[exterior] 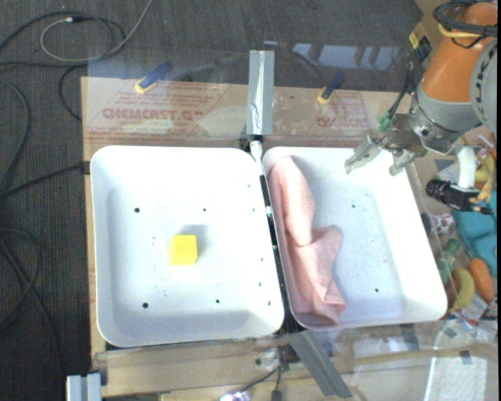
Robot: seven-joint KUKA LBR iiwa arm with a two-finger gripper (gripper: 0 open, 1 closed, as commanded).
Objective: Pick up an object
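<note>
Soft matt pink cloth point(305, 241) lies in a smooth white plastic bin point(392, 224); the yellow block point(183, 250) looks matt.

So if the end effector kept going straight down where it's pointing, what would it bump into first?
Probably the bare floor of the right shallow white bin near its far edge. The end effector hangs above it, away from the crumpled pink cloth, though depth is unclear.

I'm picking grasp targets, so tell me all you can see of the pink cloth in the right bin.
The pink cloth is a soft, crumpled, fabric-looking piece, pale salmon and unpatterned. It lies limp in a long strip along the left wall of the right bin, from near the far corner to the near rim, with a fold bulging toward the bin's middle. It touches the bin floor and left wall. The claw hangs apart from it, over the bin's far right.
</note>
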